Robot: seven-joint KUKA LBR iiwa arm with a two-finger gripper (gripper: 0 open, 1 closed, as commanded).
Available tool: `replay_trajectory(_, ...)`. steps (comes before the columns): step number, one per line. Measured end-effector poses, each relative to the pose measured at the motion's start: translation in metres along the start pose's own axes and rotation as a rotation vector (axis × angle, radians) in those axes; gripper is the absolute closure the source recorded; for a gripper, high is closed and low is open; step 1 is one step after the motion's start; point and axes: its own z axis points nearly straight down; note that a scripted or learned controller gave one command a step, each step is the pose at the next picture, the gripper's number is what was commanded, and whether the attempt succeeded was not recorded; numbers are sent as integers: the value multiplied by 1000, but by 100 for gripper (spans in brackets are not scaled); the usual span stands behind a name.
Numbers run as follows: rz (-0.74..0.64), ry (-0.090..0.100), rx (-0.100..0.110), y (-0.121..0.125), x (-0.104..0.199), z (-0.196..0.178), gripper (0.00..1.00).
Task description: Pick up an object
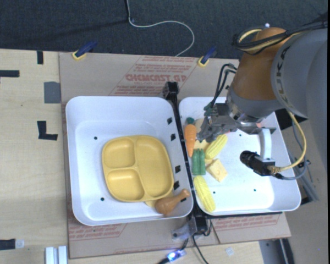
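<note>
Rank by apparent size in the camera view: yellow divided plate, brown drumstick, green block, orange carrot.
1. Yellow divided plate, by far the largest.
2. Brown drumstick.
3. Orange carrot and green block: too alike to rank; the gripper partly hides the carrot.

Yellow plate (136,167), orange carrot (190,137), yellow corn (204,193), white bins (77,147).
</note>
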Motion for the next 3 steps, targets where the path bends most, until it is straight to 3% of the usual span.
replay_trajectory(2,1,0,-2,75,79,11,100)
replay_trajectory(3,3,-1,-2,95,97,4,100)
